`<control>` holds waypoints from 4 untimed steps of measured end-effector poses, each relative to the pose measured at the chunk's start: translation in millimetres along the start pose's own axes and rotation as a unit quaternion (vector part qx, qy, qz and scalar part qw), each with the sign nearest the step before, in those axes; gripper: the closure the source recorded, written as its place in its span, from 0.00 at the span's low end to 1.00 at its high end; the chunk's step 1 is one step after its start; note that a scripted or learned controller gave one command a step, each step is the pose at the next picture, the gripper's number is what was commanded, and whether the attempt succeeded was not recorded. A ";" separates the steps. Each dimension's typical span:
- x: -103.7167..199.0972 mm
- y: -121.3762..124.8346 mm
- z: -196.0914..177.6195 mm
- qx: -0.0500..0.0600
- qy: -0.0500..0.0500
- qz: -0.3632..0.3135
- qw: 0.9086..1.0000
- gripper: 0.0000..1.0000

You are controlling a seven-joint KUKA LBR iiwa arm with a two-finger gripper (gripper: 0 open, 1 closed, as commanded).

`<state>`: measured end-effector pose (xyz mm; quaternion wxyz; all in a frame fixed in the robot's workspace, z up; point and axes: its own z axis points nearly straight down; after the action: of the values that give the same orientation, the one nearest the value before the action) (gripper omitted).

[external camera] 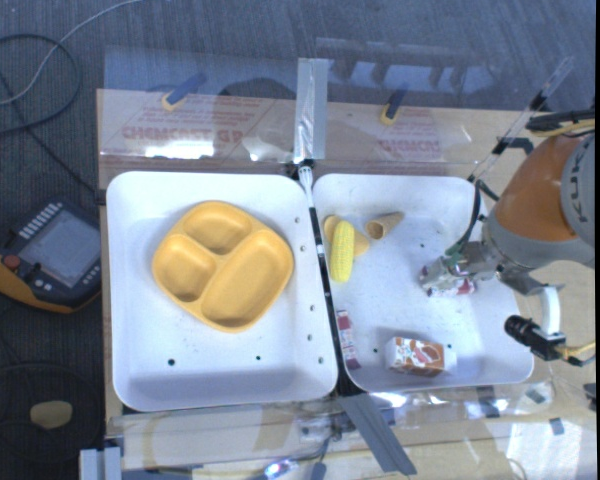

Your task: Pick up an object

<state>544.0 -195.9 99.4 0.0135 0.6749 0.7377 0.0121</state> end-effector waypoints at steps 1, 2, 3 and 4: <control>37.0 16.1 -110.1 0.021 0.001 0.045 0.999 1.00; 36.9 15.8 -110.0 0.021 0.001 0.046 0.999 0.00; 37.8 16.5 -116.3 0.024 0.001 0.044 0.999 1.00; 37.8 16.4 -116.2 0.024 0.001 0.044 0.999 0.00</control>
<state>552.8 -156.7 216.0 -0.0040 0.7071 0.7071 -0.0041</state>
